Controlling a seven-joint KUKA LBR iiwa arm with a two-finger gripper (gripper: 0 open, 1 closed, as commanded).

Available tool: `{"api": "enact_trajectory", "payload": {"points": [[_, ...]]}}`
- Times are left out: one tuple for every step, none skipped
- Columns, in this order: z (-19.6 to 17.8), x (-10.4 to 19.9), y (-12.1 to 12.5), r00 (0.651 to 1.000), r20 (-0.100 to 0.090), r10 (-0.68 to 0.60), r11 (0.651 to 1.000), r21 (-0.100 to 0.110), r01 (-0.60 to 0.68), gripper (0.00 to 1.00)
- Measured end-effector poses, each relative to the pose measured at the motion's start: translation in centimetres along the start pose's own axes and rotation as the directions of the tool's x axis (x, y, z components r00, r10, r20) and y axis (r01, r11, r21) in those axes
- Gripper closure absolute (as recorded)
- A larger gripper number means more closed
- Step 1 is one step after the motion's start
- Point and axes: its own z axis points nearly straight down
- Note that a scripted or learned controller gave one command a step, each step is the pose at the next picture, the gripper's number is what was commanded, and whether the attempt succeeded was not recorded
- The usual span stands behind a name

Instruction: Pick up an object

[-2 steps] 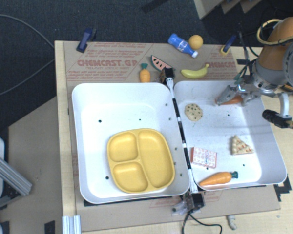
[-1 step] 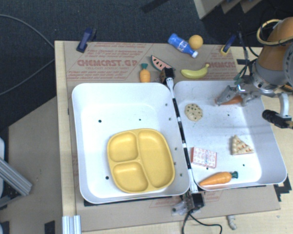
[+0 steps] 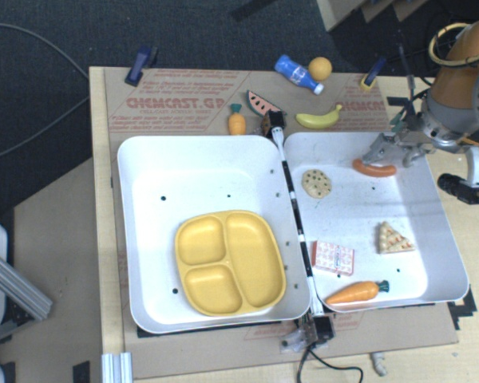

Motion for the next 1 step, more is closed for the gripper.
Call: {"api": "enact_trajectory", "payload": {"points": [[2.42,5.25,-0.09,1.000,0.000,0.001,1.000,0.003,-0.001,0.00]]}}
